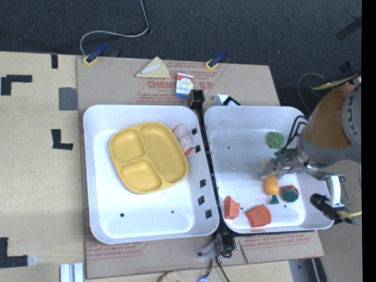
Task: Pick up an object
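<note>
My gripper (274,168) hangs low over the right bin (235,122), coming off the grey and orange arm (332,128) at the right. Just below its tip lies a small orange ball-like object (271,185), very close to or touching it. A teal and red object (288,192) sits right of the orange one. A green broccoli-like piece (274,138) lies above the gripper, near the bin's far right. Two orange-red pieces (231,207) (258,215) rest near the bin's front wall.
The left bin (100,216) holds a yellow divided plate (148,156) and a small wrapped item (184,138) by the shared wall. Behind the bins on the cardboard stand a small carton (184,85) and a pale wedge (154,68).
</note>
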You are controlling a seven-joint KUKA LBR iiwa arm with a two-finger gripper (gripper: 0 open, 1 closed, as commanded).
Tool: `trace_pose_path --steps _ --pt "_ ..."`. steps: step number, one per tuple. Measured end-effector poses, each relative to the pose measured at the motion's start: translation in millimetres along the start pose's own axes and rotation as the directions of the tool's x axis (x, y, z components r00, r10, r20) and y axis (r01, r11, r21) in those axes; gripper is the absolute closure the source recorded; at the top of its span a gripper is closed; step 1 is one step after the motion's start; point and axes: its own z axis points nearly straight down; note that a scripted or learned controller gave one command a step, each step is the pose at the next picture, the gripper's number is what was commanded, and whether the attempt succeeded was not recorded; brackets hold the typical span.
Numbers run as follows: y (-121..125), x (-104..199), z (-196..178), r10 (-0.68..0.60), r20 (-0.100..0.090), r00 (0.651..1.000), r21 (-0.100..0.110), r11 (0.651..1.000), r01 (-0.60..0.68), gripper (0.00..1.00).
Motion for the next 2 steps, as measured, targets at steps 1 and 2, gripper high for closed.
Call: trace_pose_path --steps 1,2 --pt "76 77 11 -0.004 -0.006 1.0 0.002 1.0 0.004 1.0" --pt "60 137 -89 -0.003 -0.005 1.0 0.005 1.0 0.003 1.0"
